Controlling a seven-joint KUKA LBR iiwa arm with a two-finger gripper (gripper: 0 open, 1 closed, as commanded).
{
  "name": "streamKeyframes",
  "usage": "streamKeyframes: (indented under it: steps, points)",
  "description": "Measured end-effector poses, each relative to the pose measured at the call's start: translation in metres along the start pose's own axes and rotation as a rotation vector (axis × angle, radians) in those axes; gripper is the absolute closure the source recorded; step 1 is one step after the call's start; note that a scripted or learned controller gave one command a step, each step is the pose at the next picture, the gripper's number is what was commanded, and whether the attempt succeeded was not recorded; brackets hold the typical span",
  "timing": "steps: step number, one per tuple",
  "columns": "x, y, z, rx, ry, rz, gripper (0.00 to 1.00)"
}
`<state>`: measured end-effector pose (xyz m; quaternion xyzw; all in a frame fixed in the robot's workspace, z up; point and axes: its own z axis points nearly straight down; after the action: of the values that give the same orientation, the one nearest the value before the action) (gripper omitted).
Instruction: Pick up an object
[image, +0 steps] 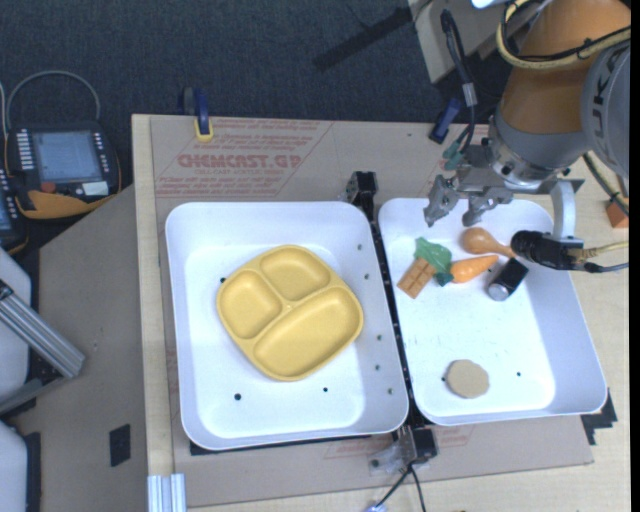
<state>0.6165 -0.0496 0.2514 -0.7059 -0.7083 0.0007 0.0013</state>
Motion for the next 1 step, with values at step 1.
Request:
streamKeyframes:
  steps: [1]
  points:
    - [0.0494,-0.0047,0.0137,0.000,0.000,0.000,1.00]
